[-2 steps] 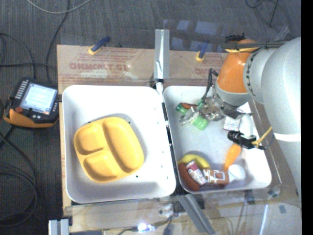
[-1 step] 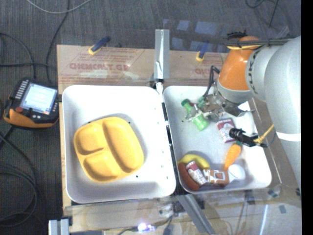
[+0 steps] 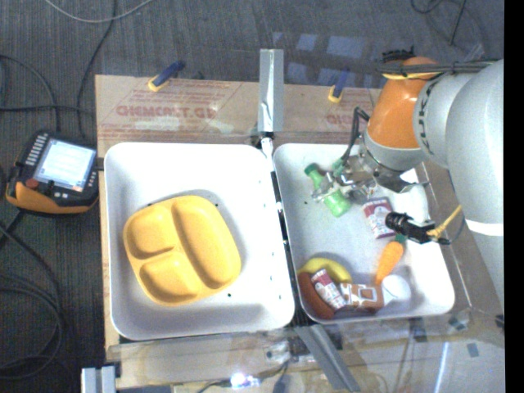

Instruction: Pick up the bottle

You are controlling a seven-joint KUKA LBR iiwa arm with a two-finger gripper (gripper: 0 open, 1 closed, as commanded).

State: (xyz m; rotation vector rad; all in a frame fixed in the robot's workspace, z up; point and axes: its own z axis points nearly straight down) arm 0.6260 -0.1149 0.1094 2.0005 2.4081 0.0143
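Tray (image 3: pixel 182 250) in left bin (image 3: pixel 115 219); bottle (image 3: pixel 327 191), carrot (image 3: pixel 390 259) etc. in right bin (image 3: pixel 442 297).

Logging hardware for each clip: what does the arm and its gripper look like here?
The arm is bulky, rounded and light grey, with a glossy orange band above the wrist. A thin dark cable loops beside the band. The gripper is a small cluster of metallic grey parts.

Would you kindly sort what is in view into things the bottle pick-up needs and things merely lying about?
Belongs to the job:
green bottle
gripper
right bin

Just lying about:
yellow divided plate
left bin
carrot
brown bottle
small red-and-white packet
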